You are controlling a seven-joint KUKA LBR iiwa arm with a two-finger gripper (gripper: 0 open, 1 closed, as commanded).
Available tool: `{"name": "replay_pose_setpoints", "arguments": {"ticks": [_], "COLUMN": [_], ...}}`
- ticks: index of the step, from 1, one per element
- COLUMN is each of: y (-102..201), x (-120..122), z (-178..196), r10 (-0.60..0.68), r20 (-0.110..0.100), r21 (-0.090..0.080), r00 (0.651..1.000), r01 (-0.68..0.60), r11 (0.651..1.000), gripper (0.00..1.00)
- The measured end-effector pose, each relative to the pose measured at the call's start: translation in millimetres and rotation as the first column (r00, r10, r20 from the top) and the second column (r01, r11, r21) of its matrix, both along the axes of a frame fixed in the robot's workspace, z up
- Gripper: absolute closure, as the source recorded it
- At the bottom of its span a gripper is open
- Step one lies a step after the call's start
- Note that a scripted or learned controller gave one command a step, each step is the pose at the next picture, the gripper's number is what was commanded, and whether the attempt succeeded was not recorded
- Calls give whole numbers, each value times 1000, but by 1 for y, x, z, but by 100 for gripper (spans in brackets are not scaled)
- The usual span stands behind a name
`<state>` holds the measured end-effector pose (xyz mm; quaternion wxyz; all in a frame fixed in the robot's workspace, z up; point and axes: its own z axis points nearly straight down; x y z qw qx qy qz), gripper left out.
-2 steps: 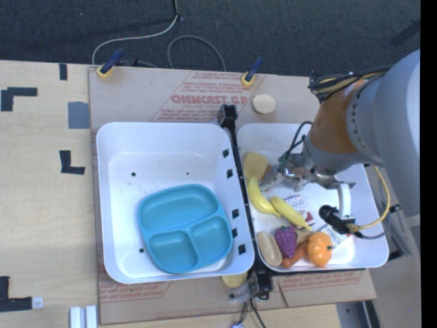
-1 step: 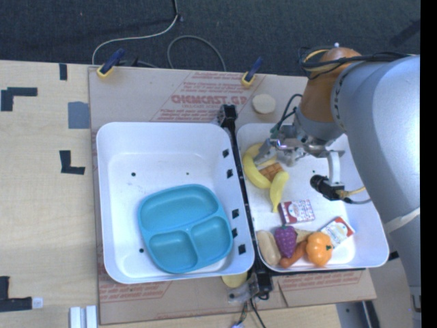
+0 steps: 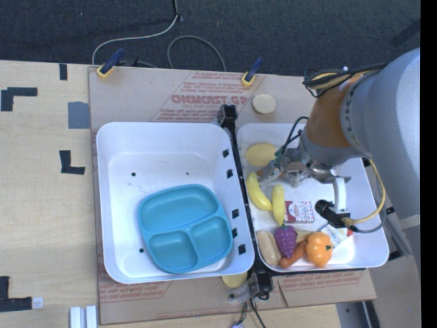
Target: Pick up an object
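Observation:
The right bin (image 3: 374,244) holds several toy foods. A pale yellow lemon (image 3: 259,153) lies at its back left. In front of that lie two bananas (image 3: 258,193) (image 3: 278,203) and a red-and-white packet (image 3: 299,212). Along the front sit a bread roll (image 3: 267,247), purple grapes (image 3: 286,238), a carrot (image 3: 293,254) and an orange pepper (image 3: 318,248). My gripper (image 3: 285,172) hangs low over the bin's back left part, just right of the lemon and above the upper ends of the bananas. The wrist hides what is under it.
In the left bin (image 3: 119,149) lies a blue compartment tray (image 3: 186,227). A round wooden disc (image 3: 263,104) rests on the board behind the right bin. Two clamps (image 3: 109,64) (image 3: 252,71) grip the board's far edge. A black divider (image 3: 235,176) runs between the bins.

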<state>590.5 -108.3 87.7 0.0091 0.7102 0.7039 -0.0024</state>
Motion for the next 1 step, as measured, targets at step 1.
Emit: {"name": "replay_pose_setpoints", "arguments": {"ticks": [1], "y": [3], "x": [-45], "z": [1], "r10": [-2], "r20": [5], "r21": [-2], "r00": [1000], "r01": [2], "r11": [1000], "gripper": [0]}}
